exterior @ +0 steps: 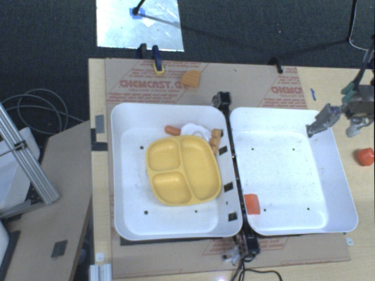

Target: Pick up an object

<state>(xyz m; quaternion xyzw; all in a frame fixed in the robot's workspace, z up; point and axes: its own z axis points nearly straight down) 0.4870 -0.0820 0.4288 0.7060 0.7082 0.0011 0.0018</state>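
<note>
The jaws [326, 122] hung over the right bin's [337, 174] far right rim, grip unclear; the orange block [251, 203] lay well apart, near-left corner.

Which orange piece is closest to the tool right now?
The orange-red piece on the bench right of the right bin, just below the tool; the others lie farther left.

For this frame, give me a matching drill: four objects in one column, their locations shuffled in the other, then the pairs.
Objects:
1. yellow divided plate
2. orange block
3. tan sponge-like piece
4. red object

Locations:
A. on the bench, right of both bins
B. left bin
C. on the cardboard behind the left bin
D. right bin, near-left corner

Pairs: 1-B, 2-D, 3-C, 4-A
</note>
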